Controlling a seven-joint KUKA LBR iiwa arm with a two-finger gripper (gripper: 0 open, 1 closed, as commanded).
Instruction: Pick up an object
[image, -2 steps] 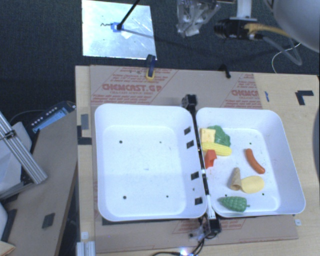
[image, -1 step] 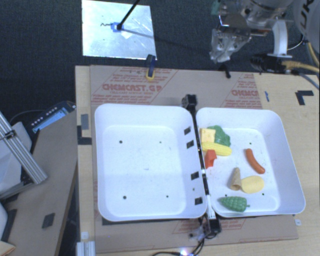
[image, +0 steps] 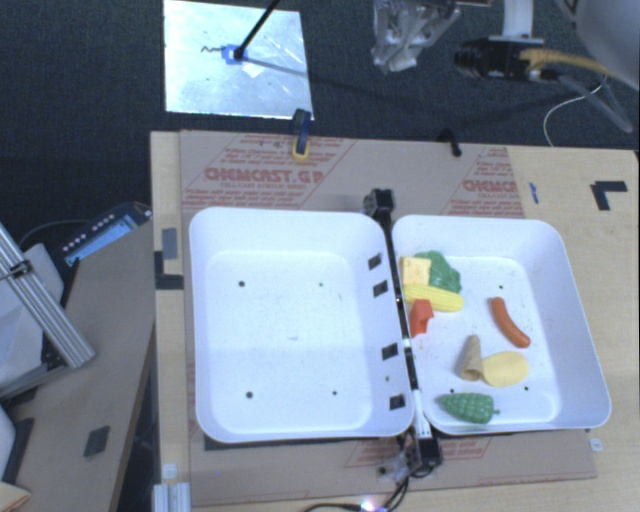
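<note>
The right white bin (image: 575, 300) holds several toy foods. A yellow block (image: 414, 269) and a green leafy piece (image: 441, 270) lie at its back left, with a yellow corn cob (image: 437, 298) and a small red piece (image: 421, 317) just in front of them. An orange-red sausage (image: 509, 321) lies mid-right. Nearer the front are a tan cone (image: 469, 358), a yellow lemon (image: 506, 368) and a green bumpy fruit (image: 468, 406). My gripper (image: 397, 45) hangs high at the top of the view, far behind the bins and well above the objects, with nothing visibly in it.
The left white bin (image: 290, 330) sits beside the right one, joined by a black hinge strip (image: 395, 300). Both rest on a cardboard sheet (image: 270, 165). A shiny metal plate (image: 237, 58) lies behind, a clamp (image: 300, 135) at the board's back edge, and an aluminium frame (image: 40, 310) at left.
</note>
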